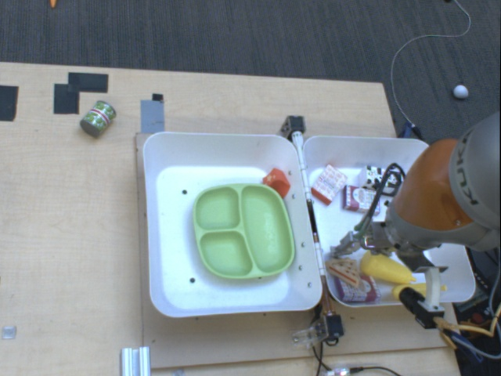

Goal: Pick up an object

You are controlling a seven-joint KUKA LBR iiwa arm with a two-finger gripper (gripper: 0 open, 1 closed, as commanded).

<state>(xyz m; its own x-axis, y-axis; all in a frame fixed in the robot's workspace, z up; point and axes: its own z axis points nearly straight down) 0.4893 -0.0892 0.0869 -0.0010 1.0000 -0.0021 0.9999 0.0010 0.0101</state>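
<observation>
**Arm low over the right bin, gripper among the clutter**

From the fixed overhead camera, two white bins are seen side by side on a pale wooden bench. The left bin (160, 233) holds a green tray (243, 231) with three compartments, set near the middle of the frame, and a small red object (276, 182) is seen just beyond the tray's upper right corner, close to the wall between the bins.

The right bin (321, 210) is partly covered by the arm (438, 190), which enters from the right edge with its orange band uppermost. The gripper (350, 247) is seen low in the bin, left of the arm's body; whether its fingers are spread or pressed together cannot be told, and nothing is seen between them.

The things that could be picked lie in the right bin: a red-and-white packet (329, 184) and a dark red packet (358, 199) toward the upper part, a yellow object (383, 269) just right of the gripper, and a pink wrapper (350, 279) at the lower edge.

A small can (98, 119) lies on the bench at upper left
</observation>
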